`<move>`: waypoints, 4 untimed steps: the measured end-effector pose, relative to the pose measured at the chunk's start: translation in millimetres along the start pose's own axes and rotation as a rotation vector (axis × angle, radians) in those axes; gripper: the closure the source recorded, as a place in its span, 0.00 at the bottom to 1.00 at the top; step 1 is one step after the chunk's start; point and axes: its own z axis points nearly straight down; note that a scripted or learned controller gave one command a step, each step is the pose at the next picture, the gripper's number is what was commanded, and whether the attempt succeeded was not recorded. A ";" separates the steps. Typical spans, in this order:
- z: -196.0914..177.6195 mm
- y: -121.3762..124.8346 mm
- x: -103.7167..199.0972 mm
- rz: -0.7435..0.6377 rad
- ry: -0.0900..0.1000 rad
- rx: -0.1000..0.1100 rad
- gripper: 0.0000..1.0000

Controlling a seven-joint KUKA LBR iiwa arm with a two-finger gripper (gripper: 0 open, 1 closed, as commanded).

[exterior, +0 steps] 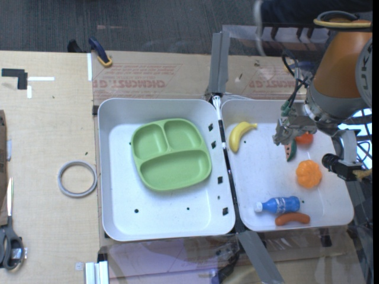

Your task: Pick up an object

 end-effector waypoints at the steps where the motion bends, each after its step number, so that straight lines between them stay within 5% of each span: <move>1: 129.6 32.4 -56.9 0.002 0.000 -0.005 1.00; 2: 129.9 32.2 -56.7 0.002 0.000 -0.004 0.00; 3: 129.5 83.4 -6.9 -0.001 0.000 -0.004 0.00; 4: 61.0 96.3 -79.5 0.002 -0.001 -0.006 0.00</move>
